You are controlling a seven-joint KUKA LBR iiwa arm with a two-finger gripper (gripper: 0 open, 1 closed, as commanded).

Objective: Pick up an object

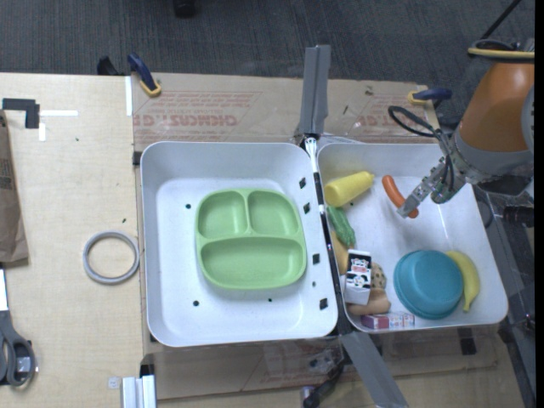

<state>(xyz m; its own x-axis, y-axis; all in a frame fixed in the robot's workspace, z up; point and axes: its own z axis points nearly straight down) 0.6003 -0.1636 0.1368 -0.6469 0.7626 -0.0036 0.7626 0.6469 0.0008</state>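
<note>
We note the end effector [414,202] low in the right bin [484,228], beside an orange sausage [392,191], likely lining up; its spread we cannot tell

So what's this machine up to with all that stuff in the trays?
A robot arm reaches in from the right, over the right bin, which holds toy food and dishes. Its gripper is down beside a small orange carrot-like piece near the bin's back. I can't tell whether it has hold of anything. Also in that bin are a blue bowl, a banana, a yellow piece and a little carton. The left bin holds a green divided plate.
</note>
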